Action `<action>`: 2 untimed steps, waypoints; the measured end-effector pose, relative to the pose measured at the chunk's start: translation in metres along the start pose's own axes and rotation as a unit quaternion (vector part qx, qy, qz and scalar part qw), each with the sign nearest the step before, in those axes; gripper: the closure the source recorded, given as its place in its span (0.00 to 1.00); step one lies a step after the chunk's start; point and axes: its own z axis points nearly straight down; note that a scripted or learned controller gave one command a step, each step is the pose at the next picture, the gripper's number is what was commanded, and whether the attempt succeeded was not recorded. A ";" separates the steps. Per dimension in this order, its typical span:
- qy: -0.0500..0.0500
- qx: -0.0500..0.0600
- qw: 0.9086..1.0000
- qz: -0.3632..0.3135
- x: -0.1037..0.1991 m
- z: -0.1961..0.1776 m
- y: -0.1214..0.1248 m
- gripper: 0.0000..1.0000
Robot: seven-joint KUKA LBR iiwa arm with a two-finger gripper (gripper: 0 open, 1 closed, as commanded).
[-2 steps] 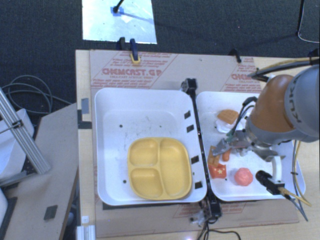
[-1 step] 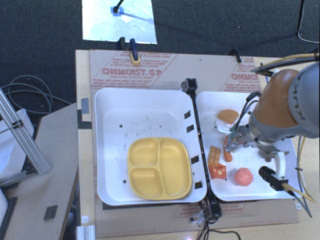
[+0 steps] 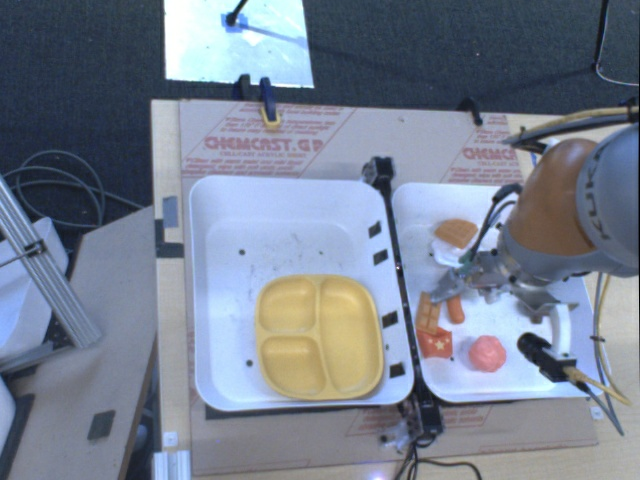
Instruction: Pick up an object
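Observation:
In the right bin (image 3: 575, 388) lie several toy foods: a tan round bun (image 3: 456, 232), a small white piece (image 3: 446, 255), an orange sausage-like piece (image 3: 456, 311), an orange ridged bar (image 3: 428, 313), a red square piece (image 3: 435, 344) and a pink ball (image 3: 487, 353). My gripper (image 3: 453, 282) hangs low over the middle of this bin, just above the orange sausage-like piece and the bar, below the bun. The grey arm with its orange band (image 3: 555, 200) covers the bin's right part.
The left bin (image 3: 230, 218) holds a yellow divided plate (image 3: 320, 334). A black divider with clips (image 3: 385, 248) runs between the bins. A black fitting (image 3: 545, 358) of the arm sticks out near the pink ball. Cables trail at the right edge.

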 end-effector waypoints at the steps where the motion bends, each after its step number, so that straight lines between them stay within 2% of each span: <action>1: 0.000 -0.001 1.000 0.000 0.000 -0.011 0.001 1.00; 2: 0.000 -0.001 1.000 0.000 0.000 -0.010 0.001 0.00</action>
